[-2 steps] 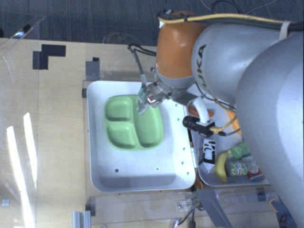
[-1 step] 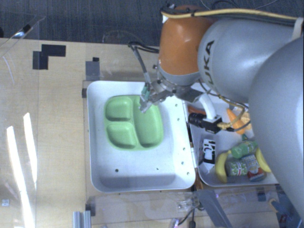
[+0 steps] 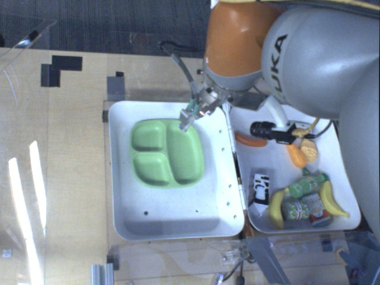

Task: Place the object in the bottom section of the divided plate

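Plate (image 3: 168, 153), green and divided, is lying in the left bin (image 3: 124, 218); the claw (image 3: 187, 121) is hovering over its top edge, and I cannot tell if it is carrying anything. Right bin's (image 3: 350, 218) banana (image 3: 276, 205) looks light, soft; grip mid-body.

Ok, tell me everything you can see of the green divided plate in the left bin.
The light green divided plate looks like smooth moulded plastic, squarish with rounded corners. Raised ridges split it into three sections: two small ones stacked on its left and one long one down its right. All three look bare. It lies flat, right way up, on the floor of the left white bin, toward the upper half. The gripper hangs at its top edge; contact cannot be judged.
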`<state>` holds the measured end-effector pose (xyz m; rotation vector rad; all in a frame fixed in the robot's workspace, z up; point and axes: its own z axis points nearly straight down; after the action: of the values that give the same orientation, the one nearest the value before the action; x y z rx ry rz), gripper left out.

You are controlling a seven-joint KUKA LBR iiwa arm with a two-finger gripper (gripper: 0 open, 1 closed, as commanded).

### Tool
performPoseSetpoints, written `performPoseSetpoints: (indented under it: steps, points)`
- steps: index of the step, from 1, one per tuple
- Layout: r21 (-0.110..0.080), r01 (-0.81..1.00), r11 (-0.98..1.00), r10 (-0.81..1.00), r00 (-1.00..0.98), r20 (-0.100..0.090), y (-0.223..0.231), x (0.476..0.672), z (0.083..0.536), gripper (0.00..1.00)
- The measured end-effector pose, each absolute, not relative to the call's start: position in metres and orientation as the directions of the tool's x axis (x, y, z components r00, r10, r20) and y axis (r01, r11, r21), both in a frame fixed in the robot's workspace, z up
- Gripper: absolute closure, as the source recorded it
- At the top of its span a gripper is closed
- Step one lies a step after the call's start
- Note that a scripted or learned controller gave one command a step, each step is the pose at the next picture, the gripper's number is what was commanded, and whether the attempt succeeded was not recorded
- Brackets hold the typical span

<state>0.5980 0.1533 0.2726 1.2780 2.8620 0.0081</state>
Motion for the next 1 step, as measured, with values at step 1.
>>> performPoseSetpoints:
  steps: [1]
  points:
    - [0.004, 0.936, 0.353, 0.936, -0.353, 0.000, 0.1147, 0.5702, 0.1251, 1.00]
